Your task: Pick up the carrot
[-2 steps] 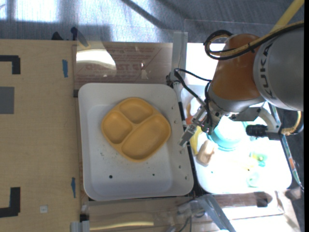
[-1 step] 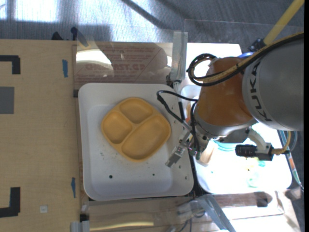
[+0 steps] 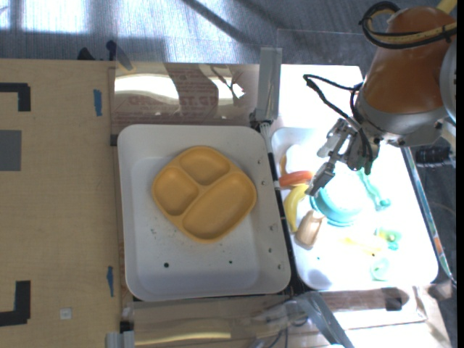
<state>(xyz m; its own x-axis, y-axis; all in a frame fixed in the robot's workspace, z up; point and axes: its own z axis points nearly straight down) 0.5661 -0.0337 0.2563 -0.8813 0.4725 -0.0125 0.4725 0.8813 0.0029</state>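
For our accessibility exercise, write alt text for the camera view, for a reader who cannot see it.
A grey and orange robot arm's pincer hangs over the right white bin, just right of an orange carrot lying beside a yellow banana and a teal cup. The left white bin holds a yellow divided plate.

Claw over the right bin, above the carrot

We see the claw (image 3: 326, 167) hanging over the right bin (image 3: 406, 267), its fingers apart and nothing between them. The carrot (image 3: 294, 177) lies just left of its tip, the banana (image 3: 291, 203) below-left, a tan piece (image 3: 309, 229) below that. A teal cup (image 3: 339, 205) sits just under it. Well left, the yellow plate (image 3: 204, 191) rests in the left bin (image 3: 145, 267).
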